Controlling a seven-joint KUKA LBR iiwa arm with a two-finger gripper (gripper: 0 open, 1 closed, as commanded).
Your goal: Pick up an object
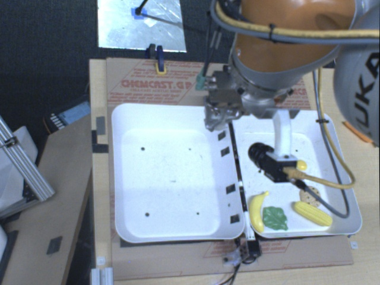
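My gripper (215, 122) hangs over the far end of the divider between the two bins, under the big orange band of the arm. Low in the right bin (338, 159) lie a yellow banana (257, 210), a green leafy piece (275, 218) touching it, a yellow corn cob (312, 213) and a brown cookie (310, 194). A small yellow piece (301, 165) sits further back, partly hidden by the robot. All of these lie well in front and to the right of the gripper, and nothing shows between its tips.
The left bin (119, 159) is a shallow white tray beside the right one, with black clips along the shared divider (236, 177). Both bins rest on cardboard (154, 82). A shiny metal sheet (141, 16) lies beyond the bench.
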